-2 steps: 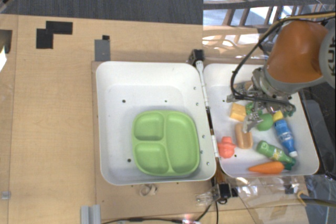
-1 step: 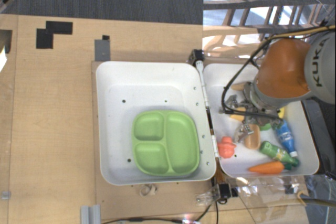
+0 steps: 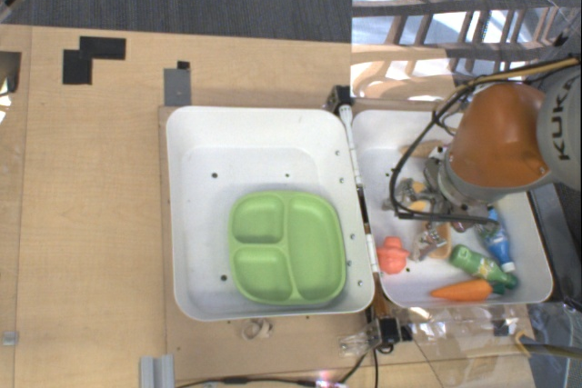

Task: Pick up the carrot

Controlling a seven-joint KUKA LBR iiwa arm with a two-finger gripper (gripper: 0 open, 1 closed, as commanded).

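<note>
Camera view: small orange tapered plastic carrot (image 3: 462,291) seen lying on floor of right shallow white bin (image 3: 544,273), near front edge, beside green bottle-shaped toy (image 3: 480,264). Carrot not lifted; pick judged not yet done. Grey arm with orange band (image 3: 496,136) held over bin's middle, apart from carrot. Claw (image 3: 431,239) state cannot be told.
</note>
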